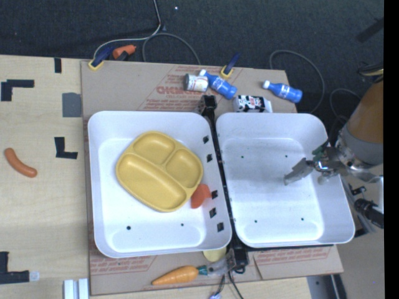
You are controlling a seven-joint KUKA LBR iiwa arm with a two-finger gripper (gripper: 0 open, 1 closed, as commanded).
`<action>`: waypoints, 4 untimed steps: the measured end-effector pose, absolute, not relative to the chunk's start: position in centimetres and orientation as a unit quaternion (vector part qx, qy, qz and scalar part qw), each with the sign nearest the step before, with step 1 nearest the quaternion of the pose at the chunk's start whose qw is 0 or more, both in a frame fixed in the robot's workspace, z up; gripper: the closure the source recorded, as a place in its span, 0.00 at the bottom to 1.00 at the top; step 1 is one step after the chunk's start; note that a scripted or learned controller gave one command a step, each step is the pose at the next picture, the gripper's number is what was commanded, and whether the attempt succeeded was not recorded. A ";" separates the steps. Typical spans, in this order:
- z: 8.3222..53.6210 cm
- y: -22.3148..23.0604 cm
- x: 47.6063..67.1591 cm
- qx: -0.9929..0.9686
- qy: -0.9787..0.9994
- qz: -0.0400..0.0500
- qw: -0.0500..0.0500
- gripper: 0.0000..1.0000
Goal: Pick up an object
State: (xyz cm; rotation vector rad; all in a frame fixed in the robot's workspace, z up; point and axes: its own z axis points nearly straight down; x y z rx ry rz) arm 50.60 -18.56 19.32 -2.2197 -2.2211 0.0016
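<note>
- Cardboard-topped bench (124, 86) bears two white bins.
- Left bin (106, 229): yellow divided plate (159, 170), small orange-red object (199, 196) touching its right edge.
- Right bin (274, 223): gripper (299, 172) low inside, jaws' state unclear, nothing visibly between them.
- Toy carrot (176, 275) lies below the bins.

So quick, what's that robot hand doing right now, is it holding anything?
Hand: over the right bin, nothing seen between its fingers; whether they are open or closed cannot be told.
</note>
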 end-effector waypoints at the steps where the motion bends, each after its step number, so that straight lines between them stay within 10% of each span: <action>1: 8.0 -15.3 55.4 -0.706 -0.708 0.000 -0.003 0.00; 2: 9.8 -10.7 63.0 -0.705 -0.710 -0.002 -0.002 0.00; 4: 8.6 -9.5 64.7 -0.707 -0.707 0.000 -0.002 0.00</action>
